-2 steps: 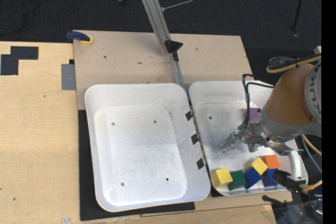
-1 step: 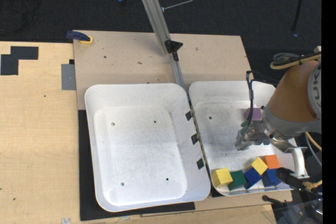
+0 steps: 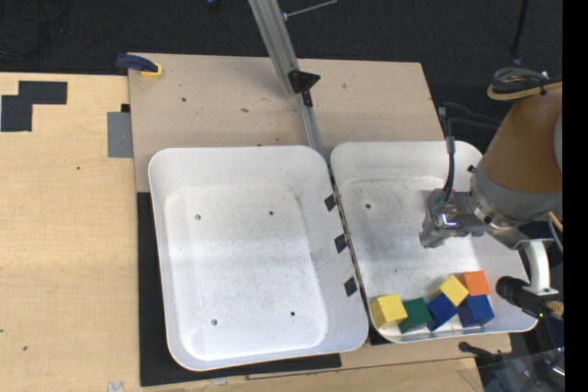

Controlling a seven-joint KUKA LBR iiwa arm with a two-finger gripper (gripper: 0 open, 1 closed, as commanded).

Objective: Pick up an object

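Several small blocks lie bunched in the front right corner of the right bin: a yellow block, a green block, a second yellow block, an orange block and two blue blocks. My gripper hangs over the right side of that bin, behind the blocks and apart from them. I see no block at its tip.
The left bin sits beside the right one, with black clips along the shared edge. A slanted aluminium rail rises behind the bins. The arm's orange band fills the right side.
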